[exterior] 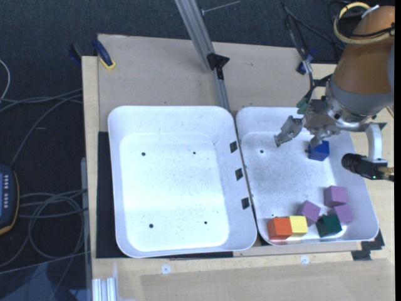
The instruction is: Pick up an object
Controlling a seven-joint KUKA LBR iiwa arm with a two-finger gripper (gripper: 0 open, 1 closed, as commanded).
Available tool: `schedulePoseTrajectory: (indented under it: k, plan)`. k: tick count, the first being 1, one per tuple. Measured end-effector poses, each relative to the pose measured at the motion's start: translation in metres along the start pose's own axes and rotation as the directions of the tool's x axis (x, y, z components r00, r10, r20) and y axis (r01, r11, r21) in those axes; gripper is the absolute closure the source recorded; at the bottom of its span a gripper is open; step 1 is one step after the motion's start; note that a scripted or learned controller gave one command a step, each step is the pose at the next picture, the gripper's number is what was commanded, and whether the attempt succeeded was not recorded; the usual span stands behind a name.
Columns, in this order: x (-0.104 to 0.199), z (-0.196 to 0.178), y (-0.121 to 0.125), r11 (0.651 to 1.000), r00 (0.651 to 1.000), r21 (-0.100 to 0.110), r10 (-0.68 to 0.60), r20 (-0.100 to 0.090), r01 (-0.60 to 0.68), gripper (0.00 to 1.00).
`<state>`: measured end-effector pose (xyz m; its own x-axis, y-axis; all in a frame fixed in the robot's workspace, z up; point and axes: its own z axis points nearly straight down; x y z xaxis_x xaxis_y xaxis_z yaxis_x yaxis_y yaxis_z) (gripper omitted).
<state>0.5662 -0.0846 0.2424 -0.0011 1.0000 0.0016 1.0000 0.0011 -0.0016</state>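
Looming over the right bin [250, 187], the arm [364, 61] is hanging its gripper [301, 132] with fingers spread open, a blue block [319, 150] lying just beside it, other blocks [308, 219] sitting along the bin's near edge, cables [37, 187] trailing over dark carpet [44, 17].

Views: one fixed camera.
Position: it sat above the tabletop [156, 74], well back from it.
Direction: it looked down at a slant, so the far edge lay at the top of the picture and the near edge at the bottom.
Coverage: both white bins fitted in whole, the left bin [119, 187] and the right bin [263, 121] side by side, with dark floor and cables around.
Arm side: the arm [366, 49] came in from the right.
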Motion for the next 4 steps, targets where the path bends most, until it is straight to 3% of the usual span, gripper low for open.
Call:
schedulePoseTrajectory:
  k: [1,4]
  plan:
    - [0.0,0.0,0.0,1.0,1.0,-0.001,0.001,0.0,-0.001,0.0]
    - [0.001,0.142,-0.013,1.0,1.0,0.006,0.001,-0.001,-0.001,0.0]
